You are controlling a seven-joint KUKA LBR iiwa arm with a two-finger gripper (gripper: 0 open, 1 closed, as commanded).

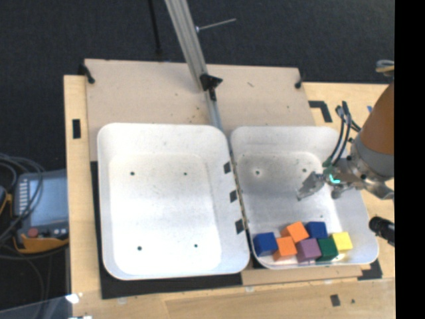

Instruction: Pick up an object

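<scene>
Right now the gripper (311, 186) hangs over the middle of the right bin (279, 141), in the right half of the frame, with bare bin floor under it. Whether it is open or closed I cannot tell; nothing shows in its grasp. The blocks to pick from sit clustered in the lower right of the frame, packed into that bin's near corner: a blue cube (265, 242), two orange cubes (297, 231) (286, 246), a second blue cube (317, 229), a purple cube (308, 249), a green cube (327, 247) and a yellow cube (342, 240). The left bin (166, 198), centre-left of the frame, holds no blocks.

The likely trouble is the crowding. The cubes touch one another and press against the bin wall, so a descent could land on a neighbour's top, wedge two blocks at once, or close on air beside the pile
</scene>
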